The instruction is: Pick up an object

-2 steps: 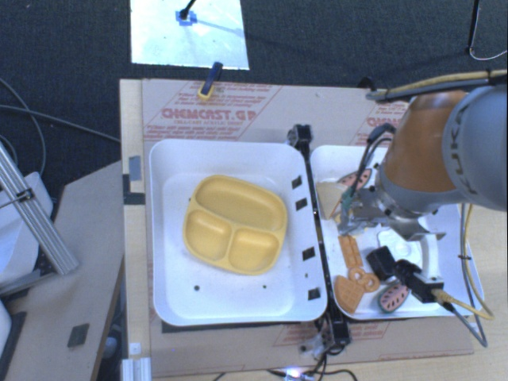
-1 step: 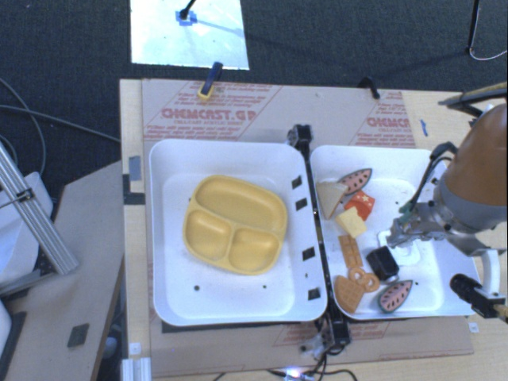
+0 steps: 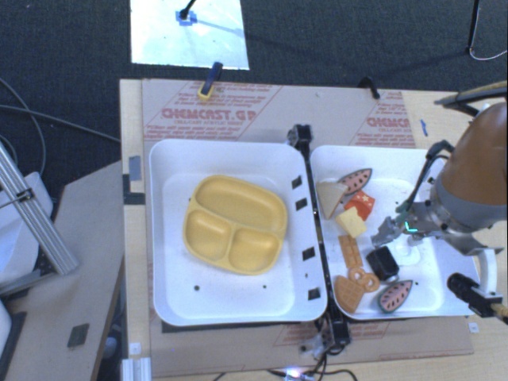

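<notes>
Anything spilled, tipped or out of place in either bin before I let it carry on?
Nothing stands out. The yellow three-compartment plastic tray lies flat in the left white bin. The toy food pieces, including a red block and an orange key-shaped piece, lie loose inside the right white bin, near the hand.

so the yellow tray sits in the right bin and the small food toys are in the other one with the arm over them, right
Not quite. The camera view shows the yellow tray in the left bin, not the right. The rest stands: the food toys lie in the other bin, with the arm over them.
</notes>
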You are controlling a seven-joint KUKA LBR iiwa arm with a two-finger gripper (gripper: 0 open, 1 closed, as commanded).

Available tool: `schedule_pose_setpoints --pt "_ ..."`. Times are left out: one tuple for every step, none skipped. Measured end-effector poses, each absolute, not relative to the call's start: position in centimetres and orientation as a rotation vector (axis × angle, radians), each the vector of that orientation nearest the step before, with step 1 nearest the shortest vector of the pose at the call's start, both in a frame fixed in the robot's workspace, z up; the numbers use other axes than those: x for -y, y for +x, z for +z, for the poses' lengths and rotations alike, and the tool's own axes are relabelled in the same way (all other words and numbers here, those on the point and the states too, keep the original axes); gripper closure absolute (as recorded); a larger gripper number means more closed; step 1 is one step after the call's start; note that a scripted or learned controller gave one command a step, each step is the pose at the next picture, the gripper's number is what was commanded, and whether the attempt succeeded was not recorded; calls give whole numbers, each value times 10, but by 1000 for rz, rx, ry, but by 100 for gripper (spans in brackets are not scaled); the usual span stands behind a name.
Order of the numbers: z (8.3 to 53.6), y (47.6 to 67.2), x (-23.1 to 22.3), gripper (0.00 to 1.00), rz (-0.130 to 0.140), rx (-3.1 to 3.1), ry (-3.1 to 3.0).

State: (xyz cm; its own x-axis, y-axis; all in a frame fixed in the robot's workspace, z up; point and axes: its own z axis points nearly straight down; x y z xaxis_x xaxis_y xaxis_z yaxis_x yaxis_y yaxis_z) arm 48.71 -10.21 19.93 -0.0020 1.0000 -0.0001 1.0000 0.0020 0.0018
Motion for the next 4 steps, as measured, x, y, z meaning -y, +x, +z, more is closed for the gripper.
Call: schedule_pose_setpoints --pt "80 487 113 0 1 -2220 2222" --pt "95 488 113 100 4 -2221 2218" --pt "190 557 55 100 16 -2228 2200" --pt "222 544 -13 100 7 -2233 2208"
